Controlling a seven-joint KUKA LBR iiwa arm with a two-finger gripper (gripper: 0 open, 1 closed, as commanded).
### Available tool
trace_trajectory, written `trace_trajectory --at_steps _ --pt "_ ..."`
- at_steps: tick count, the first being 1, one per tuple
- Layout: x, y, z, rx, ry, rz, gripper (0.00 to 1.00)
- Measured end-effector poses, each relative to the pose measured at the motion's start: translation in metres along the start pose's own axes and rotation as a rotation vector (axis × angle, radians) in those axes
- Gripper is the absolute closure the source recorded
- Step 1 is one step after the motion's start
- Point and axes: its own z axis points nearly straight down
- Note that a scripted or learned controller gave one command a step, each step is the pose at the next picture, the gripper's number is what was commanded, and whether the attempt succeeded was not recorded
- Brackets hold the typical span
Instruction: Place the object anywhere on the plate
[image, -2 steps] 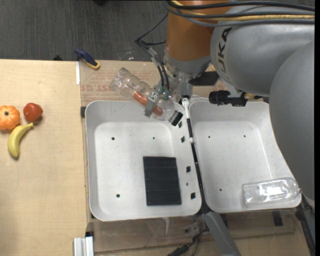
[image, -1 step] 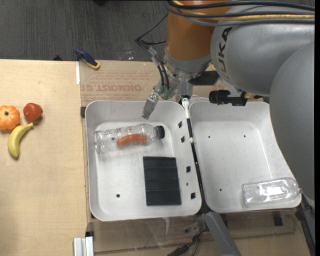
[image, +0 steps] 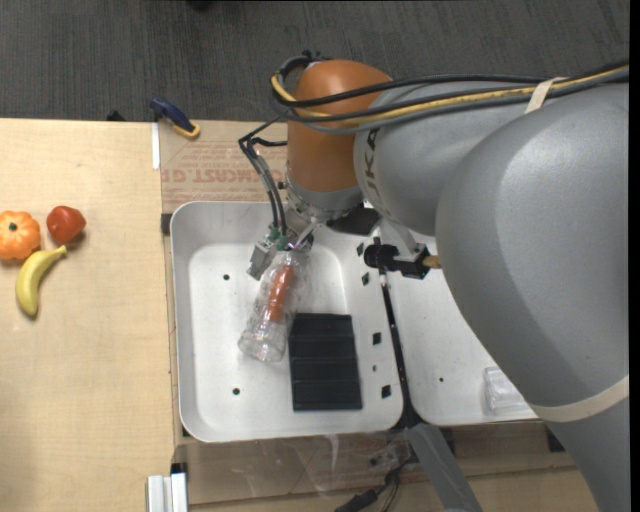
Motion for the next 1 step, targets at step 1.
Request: trace_trajectory --at_steps 1 --pt "0.0707 -0.0646 0.0299 -0.025 -0.013 0.094 0.0"
